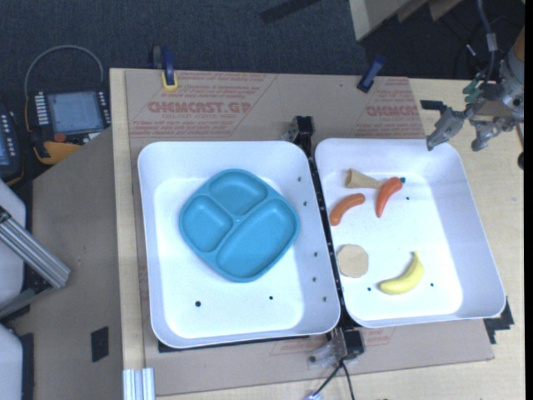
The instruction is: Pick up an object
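Lying near the right bin's (479, 223) front edge is a yellow banana (401, 277), then a tan disc (352, 261), two orange pieces, a cone. Beyond its far right corner hovers the gripper (463, 135), fingers apart, holding nothing.

Bright, even overhead light, soft shadows, sharp focus, mild edge distortion.

a dark blue-grey carpet (208, 15) covers the floor around a tan bench (92, 223). a brown board (266, 98) with red lettering lies on the bench, clamped at its far edge. a pendant (73, 111) with a screen rests at left on the floor.
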Controlling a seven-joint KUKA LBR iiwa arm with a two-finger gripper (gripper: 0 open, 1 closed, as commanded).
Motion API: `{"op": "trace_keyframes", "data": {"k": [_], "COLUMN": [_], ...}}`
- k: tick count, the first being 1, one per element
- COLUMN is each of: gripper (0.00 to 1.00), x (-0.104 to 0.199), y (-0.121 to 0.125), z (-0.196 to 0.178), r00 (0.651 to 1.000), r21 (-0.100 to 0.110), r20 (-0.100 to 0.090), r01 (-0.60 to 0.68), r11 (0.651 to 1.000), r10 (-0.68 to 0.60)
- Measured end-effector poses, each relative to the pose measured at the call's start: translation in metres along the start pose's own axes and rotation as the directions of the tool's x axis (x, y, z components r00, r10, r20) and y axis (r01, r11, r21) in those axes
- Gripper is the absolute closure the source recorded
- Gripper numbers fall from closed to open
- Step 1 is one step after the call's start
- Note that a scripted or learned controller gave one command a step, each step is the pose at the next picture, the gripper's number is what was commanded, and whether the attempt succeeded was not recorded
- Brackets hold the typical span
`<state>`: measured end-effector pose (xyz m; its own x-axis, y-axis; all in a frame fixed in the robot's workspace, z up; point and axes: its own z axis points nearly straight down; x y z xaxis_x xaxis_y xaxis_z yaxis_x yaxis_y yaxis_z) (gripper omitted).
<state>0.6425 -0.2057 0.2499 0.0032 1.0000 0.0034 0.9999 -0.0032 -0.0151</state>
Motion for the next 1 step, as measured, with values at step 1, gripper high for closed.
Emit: {"op": "trace_keyframes", "data": {"k": [1], "gripper": [0.00], "x": [0.0009], "y": [0.0024], "z": [-0.0089], "r00": [1.000], "r21": [-0.014], "r20": [0.003], "r01": [0.003], "r11": [1.000], "r10": [-0.003]}}
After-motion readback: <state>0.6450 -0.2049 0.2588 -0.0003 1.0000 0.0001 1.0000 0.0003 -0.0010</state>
